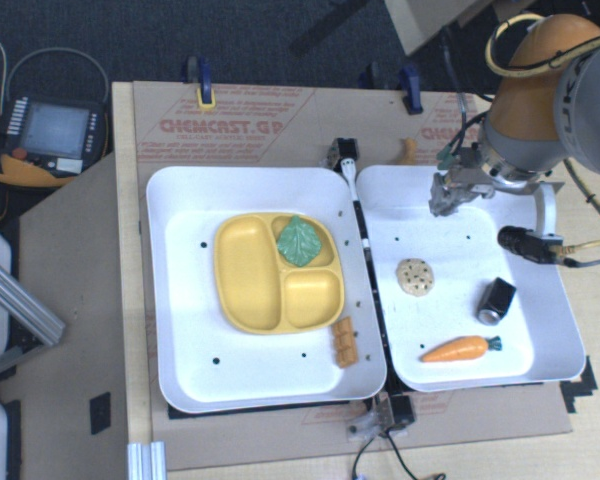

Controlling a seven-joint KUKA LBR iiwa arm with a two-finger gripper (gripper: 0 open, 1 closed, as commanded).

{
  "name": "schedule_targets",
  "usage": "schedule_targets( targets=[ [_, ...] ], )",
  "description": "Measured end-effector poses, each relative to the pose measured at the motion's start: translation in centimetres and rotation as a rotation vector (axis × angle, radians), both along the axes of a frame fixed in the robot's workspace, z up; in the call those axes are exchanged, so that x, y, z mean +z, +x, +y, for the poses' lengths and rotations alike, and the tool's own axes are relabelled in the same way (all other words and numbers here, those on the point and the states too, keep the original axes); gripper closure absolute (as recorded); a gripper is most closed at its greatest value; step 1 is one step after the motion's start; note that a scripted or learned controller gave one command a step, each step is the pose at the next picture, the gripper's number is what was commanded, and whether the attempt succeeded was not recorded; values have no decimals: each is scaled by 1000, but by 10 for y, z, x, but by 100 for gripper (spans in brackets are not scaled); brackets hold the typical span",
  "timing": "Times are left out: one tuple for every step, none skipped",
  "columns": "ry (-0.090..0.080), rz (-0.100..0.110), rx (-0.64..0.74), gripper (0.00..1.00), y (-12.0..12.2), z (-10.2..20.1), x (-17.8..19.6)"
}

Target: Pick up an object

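Observation:
My gripper [446, 200] hangs over the back part of the right bin [550, 368], with nothing visibly held in it. A round speckled cookie [414, 277] lies in that bin, below and slightly left of the gripper. A small black can [495, 300] lies on its side to the cookie's right. Near the bin's front edge an orange carrot [457, 349] with a green tip lies flat.
The left bin [180, 348] holds a yellow divided plate [245, 273] with a green leafy piece [300, 240] in its back right compartment. A brown ridged snack [344, 341] lies beside the plate's front right corner, close to the wall between the bins.

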State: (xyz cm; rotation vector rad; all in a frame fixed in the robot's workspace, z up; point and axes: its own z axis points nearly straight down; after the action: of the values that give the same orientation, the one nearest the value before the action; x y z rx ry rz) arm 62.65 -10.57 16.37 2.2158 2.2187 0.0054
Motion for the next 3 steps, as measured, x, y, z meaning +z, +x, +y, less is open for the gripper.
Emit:
schedule_targets(
  targets=[
    [0, 0, -2, 100, -4, -7, 48],
    [1, 3, -1, 100, -3, -7, 57],
    [4, 8, 4, 100, 1, 45, 48]
  ],
)
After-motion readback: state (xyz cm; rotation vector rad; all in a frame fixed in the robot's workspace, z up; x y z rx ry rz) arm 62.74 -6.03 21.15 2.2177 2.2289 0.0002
